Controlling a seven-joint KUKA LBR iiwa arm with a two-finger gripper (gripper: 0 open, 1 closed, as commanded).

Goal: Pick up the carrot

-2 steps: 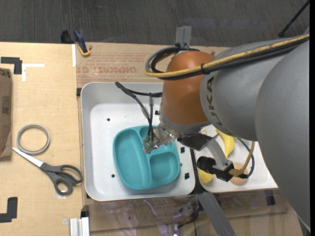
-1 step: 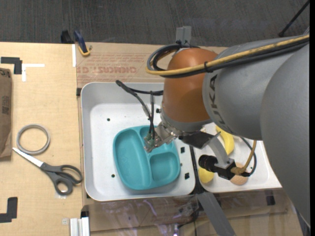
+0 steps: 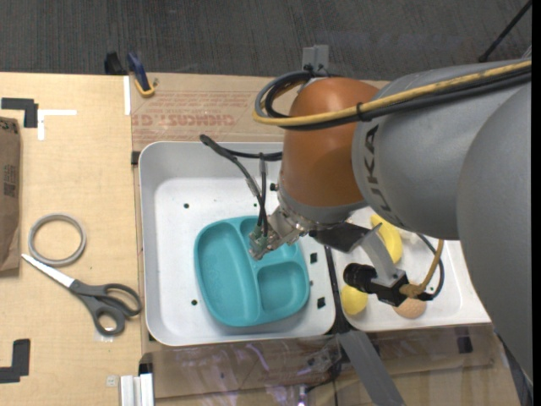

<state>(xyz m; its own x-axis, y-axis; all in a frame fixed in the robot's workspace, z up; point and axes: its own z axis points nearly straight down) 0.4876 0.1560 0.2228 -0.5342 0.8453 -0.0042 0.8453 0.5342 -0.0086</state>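
My gripper hangs low over a teal divided plate in the left bin, above the ridge between the plate's compartments. The grey arm with its orange band covers the bin's far right side and much of the right bin. In the right bin lie a yellow banana-like piece, a yellow lemon-like piece and a small tan round piece. Nothing orange and carrot-shaped can be made out among them.
On the wooden bench left of the bins lie grey-handled scissors, a roll of tape and a brown bag at the edge. A blue clip sits behind the left bin. Cables trail from the wrist over the left bin.
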